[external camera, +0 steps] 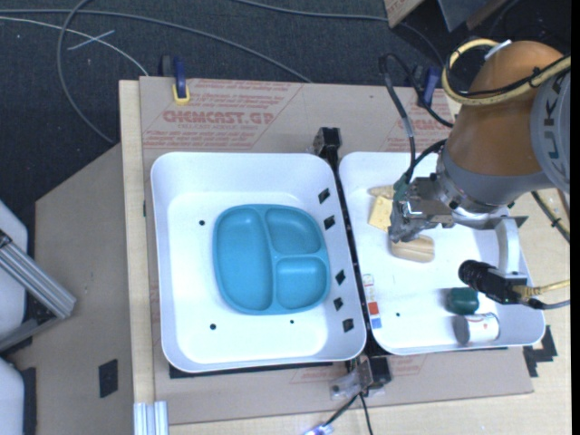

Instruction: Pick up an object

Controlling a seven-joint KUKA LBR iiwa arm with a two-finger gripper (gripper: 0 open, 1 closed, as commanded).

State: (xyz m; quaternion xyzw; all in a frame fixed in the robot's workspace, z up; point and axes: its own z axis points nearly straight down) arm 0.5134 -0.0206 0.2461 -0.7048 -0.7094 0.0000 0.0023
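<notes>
The pick was not yet done. The pincer (408, 229) hung low inside the white bin (408, 311) on the arm's side of the desk (227, 116), and nothing could be seen clamped in it. From this slanted view I could not tell whether it stood apart or together. The likeliest target, by my judgement, was the pale tan piece (415, 251), which lay just below the pincer's tip, touching it or very nearly so. What remained was closing on a thing, lifting it, and showing it clear of the bin floor.

The tan piece looked like a flat, rounded wedge with a matte finish, perhaps wood or foam. It was low enough that a grasp would need to come well down. Just beside the pincer, on the side toward the neighbouring bin, a yellow block (381, 212) lay tilted, flat-faced and sharp-cornered. Well apart from the pincer, toward the near corner of the same bin, sat a small dark green object (463, 301) and a white cylinder (480, 327) with a red mark, smooth and likely to roll.

Far from the pincer, the neighbouring bin (181, 243) held a blue divided plate (270, 256). The plate was glossy plastic, with rounded corners and three shallow compartments.
</notes>
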